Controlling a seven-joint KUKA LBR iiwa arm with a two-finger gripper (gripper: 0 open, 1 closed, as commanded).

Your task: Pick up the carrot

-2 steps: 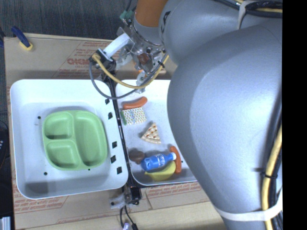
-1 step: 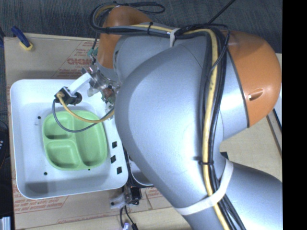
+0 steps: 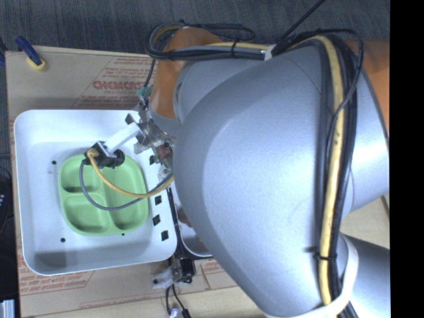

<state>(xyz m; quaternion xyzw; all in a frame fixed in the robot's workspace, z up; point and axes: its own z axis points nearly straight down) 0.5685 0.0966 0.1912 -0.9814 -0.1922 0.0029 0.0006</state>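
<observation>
Far left top, small blue-and-yellow thing (image 3: 28,52) on the brown printed cardboard (image 3: 99,78), off the bins. Left white bin (image 3: 30,177) in plain sight, sitting on that cardboard. Green divided tray (image 3: 83,207) lies flat in the bin, roughly centre, a bit toward the bin's right wall. Gripper (image 3: 151,140) sits over the bin's right side, just beside the tray's upper right corner; apart or together, can't tell, the wrist hides it. Carrot: can't tell where it lies, arm blocks a lot of the bench. Orange band (image 3: 189,42) at top, above the wrist. Big grey arm (image 3: 265,177) covers the right half, with black cables (image 3: 344,124) running down it. Sliver of second bin (image 3: 196,249) rim under the arm.
</observation>
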